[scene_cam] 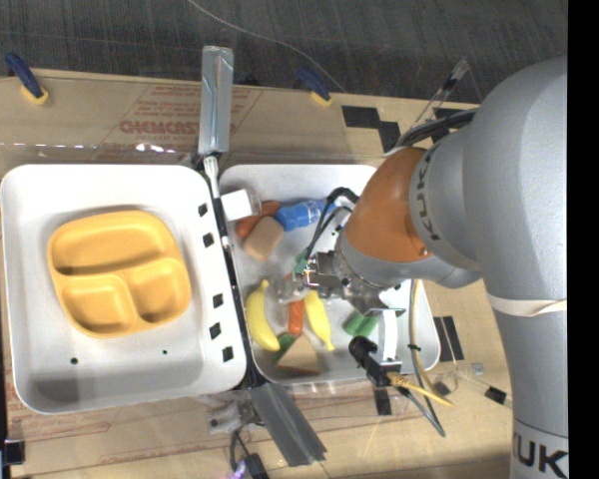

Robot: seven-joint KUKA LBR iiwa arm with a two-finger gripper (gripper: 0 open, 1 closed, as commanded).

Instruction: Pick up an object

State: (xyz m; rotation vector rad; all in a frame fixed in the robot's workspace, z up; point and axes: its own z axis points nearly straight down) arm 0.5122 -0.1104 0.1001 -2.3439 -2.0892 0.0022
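From my seat the grey arm with its orange band [394,208] takes up the right side, reaching in over the right-hand shallow white bin [280,180]. Beside it, touching along a shared edge, sits the left-hand white bin [30,267], which carries a yellow plastic tray with three compartments [118,270]. Both bins rest on the cardboard-covered desk [100,108].

The right bin is crowded. Near its far end lie a small white block [237,205], a tan rounded block [264,238] and a blue bottle-shaped object [301,214] (partly tucked under the arm's cable). Toward the near end I see a yellow banana [261,319] against the left wall, a second yellow banana-like piece [318,320], an orange carrot-like stick [296,315] between them, a brown wedge [301,355] below, and a green cylinder [360,321] to the right.

The hand [309,279] hangs low over the middle of this clutter, just above the carrot-like stick and the two yellow pieces. The wrist hides its fingers, so I cannot tell how far open it is or whether it has anything.
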